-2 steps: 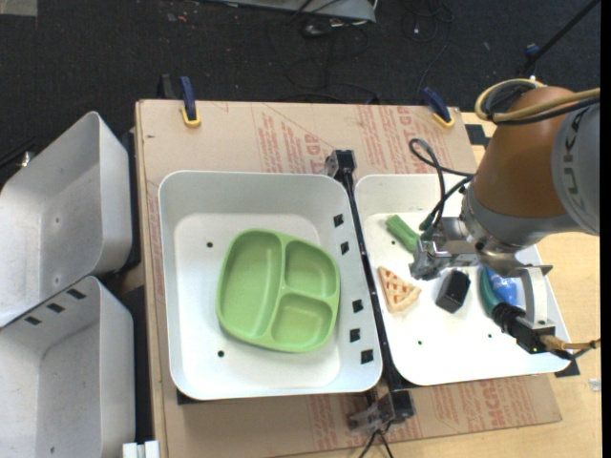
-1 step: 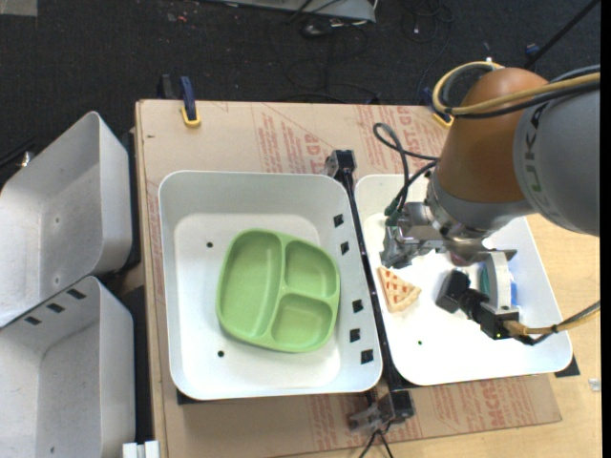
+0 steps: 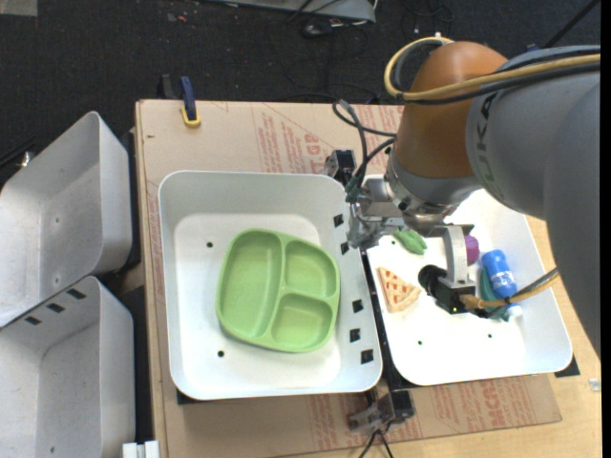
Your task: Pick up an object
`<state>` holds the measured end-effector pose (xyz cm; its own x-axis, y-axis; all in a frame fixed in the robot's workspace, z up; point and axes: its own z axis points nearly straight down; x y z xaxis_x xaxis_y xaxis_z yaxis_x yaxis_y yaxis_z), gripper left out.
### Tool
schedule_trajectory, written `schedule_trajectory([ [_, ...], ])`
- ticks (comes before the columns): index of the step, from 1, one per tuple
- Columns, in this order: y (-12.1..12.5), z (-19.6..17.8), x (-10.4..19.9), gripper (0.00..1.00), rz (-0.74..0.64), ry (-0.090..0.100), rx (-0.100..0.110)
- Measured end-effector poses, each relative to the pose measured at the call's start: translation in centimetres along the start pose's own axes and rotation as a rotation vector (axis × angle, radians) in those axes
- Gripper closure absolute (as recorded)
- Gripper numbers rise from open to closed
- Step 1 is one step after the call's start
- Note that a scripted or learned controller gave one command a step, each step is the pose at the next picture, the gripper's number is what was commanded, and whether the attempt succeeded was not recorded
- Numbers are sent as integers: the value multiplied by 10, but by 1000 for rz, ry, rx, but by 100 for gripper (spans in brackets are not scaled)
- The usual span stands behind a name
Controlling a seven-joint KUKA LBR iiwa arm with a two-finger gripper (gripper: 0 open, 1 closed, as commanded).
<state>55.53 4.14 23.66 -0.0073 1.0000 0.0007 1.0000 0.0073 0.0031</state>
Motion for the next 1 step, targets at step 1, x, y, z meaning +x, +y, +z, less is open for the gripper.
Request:
schedule_trajectory([
  [1,13,10,45,100,1,-1,2],
])
